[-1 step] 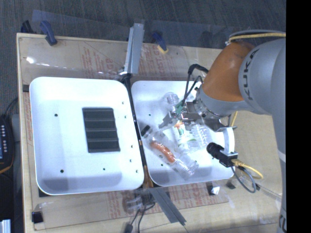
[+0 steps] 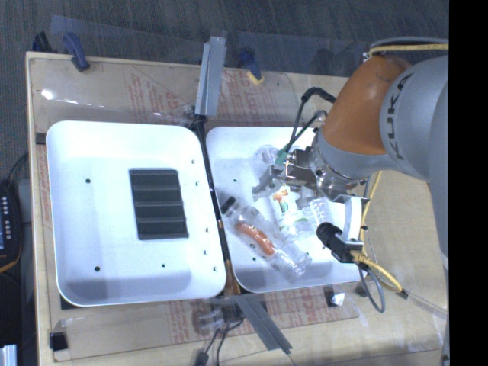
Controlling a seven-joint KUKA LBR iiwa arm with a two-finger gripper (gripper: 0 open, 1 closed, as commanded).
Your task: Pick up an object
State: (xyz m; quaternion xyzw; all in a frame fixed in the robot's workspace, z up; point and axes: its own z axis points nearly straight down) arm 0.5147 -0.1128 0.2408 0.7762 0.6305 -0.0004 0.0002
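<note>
Arm (image 2: 381, 120) over right bin (image 2: 229, 204); end effector (image 2: 293, 193) among clutter, touching white tube (image 2: 287, 213).

Probably a robotics lab: a grey-and-orange arm (image 2: 381, 120) over a clamped bench (image 2: 46, 97) bearing two white bins (image 2: 69, 151), cables trailing.

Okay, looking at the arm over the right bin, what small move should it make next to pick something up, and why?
Probably a short, straight descent. The gripper hangs over the right bin, above a cluster holding a clear plastic item and an orange piece. Nothing shows between its fingers, so lowering onto the pile seems the sensible step.
</note>
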